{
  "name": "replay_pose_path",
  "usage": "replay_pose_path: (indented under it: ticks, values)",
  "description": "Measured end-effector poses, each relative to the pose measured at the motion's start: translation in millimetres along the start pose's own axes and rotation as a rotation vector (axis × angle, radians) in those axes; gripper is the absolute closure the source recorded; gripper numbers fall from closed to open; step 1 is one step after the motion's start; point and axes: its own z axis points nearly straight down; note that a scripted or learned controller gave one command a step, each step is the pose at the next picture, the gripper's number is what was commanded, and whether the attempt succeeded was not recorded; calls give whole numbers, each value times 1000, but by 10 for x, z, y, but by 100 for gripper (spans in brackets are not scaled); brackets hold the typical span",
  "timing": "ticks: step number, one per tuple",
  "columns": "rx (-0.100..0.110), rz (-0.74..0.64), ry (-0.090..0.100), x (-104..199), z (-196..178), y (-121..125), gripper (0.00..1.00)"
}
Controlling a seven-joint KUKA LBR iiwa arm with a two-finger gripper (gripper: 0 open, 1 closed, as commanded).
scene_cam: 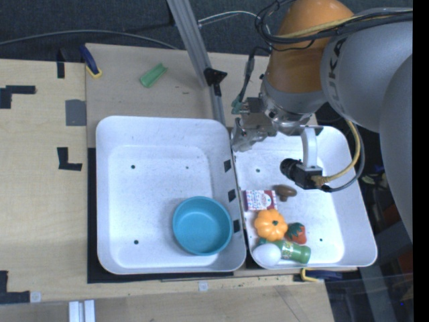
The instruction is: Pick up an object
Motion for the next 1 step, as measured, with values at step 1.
replay_pose_path:
  ticks: [1]
  values:
    - [1, 0, 0, 439, 165, -62, 100]
